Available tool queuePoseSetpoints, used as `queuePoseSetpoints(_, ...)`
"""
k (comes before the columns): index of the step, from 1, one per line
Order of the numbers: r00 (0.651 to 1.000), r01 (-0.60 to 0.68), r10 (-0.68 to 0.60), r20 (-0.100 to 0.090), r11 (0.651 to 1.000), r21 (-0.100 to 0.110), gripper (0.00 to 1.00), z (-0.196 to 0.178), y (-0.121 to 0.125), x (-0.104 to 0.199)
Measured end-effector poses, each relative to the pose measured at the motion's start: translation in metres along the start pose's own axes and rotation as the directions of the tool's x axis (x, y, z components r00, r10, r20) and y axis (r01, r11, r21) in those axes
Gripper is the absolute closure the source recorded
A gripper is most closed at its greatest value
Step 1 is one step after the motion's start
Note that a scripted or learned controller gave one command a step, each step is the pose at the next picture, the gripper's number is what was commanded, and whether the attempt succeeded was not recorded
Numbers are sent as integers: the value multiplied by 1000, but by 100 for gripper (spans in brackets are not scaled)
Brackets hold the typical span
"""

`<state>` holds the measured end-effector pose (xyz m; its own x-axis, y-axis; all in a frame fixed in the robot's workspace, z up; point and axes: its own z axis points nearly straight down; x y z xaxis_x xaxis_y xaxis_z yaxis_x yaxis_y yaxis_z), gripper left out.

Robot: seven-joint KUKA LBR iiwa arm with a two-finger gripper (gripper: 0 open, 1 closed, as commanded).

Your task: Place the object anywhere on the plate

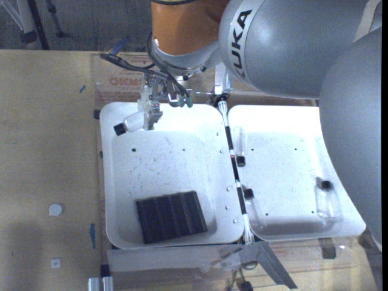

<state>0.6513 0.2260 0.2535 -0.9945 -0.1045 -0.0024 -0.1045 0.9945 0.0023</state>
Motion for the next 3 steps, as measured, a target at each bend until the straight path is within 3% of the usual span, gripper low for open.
queuePoseSetpoints(1, 853, 521, -521, 6, 853, 0, 100, -7, -2, -16)
queuePoseSetpoints(2, 816, 578, -578, 6, 816, 1, 100, -51, -2, -16)
queuePoseSetpoints(3, 818, 575, -575, 17, 818, 1, 100, -63, -1, -17)
